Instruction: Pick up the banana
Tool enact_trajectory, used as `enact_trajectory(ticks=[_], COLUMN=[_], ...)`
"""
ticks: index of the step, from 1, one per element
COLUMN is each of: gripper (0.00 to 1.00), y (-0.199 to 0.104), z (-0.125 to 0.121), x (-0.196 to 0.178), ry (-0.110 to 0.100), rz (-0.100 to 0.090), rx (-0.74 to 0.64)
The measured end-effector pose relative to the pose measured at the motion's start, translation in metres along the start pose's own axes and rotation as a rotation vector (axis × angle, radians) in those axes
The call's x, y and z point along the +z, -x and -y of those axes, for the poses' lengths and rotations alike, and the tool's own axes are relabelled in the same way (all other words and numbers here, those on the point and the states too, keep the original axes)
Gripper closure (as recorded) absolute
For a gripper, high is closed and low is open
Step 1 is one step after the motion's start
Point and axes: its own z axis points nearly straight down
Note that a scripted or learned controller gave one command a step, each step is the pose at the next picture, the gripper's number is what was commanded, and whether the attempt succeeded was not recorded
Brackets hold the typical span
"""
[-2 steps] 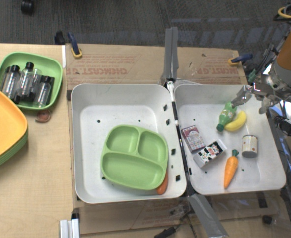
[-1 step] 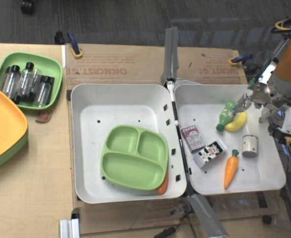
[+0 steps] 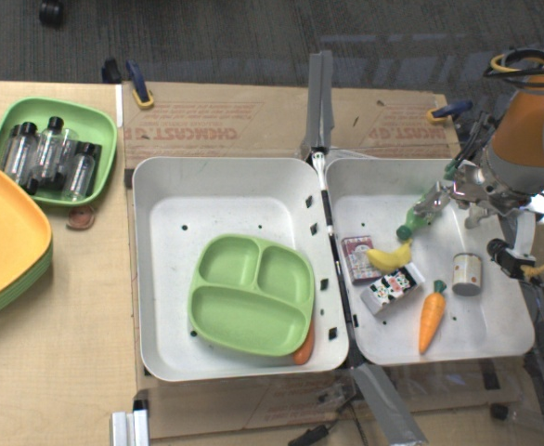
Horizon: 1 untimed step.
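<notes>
Banana (image 3: pixel 389 257) lies mid-bin between card (image 3: pixel 356 256) and carrot (image 3: pixel 430 317); jaws' state above it unclear

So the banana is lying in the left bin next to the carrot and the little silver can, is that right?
Not quite. The banana lies in the right bin, not the left one. The carrot and the small silver can are indeed near it there, as the camera view shows.

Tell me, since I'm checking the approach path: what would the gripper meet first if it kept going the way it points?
Likely the banana: the gripper points down-left toward it in the right bin. Its height above the banana is unclear.
</notes>
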Motion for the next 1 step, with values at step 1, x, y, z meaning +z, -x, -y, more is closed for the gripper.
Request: enact_trajectory(ticks=[1], gripper=[0.0], y=[-0.0371], z=[0.0358], x=[0.0157], ry=[-0.028], rz=[0.003], rx=[0.091])
